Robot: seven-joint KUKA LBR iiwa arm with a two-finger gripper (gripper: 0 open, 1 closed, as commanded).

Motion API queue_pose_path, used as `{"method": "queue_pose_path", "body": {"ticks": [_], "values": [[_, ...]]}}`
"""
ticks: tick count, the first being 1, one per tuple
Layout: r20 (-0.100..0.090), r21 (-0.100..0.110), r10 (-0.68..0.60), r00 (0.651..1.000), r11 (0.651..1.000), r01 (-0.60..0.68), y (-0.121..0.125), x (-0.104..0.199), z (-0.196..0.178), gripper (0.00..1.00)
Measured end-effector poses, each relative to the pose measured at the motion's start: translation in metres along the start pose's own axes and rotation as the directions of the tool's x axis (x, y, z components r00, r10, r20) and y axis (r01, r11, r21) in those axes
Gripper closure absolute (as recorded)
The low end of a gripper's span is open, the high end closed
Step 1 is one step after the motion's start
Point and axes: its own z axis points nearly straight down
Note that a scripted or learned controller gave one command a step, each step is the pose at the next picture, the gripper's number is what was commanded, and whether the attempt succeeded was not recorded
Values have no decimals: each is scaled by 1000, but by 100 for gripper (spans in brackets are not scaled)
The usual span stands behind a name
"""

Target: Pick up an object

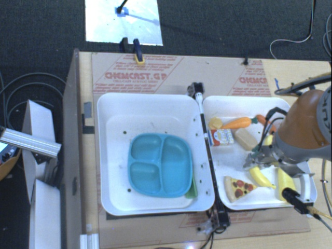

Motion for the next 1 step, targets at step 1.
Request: {"method": "queue_pose_path", "body": {"ticks": [1], "values": [[1, -7, -9, 1000, 1000, 9, 25, 70, -95, 100]]}}
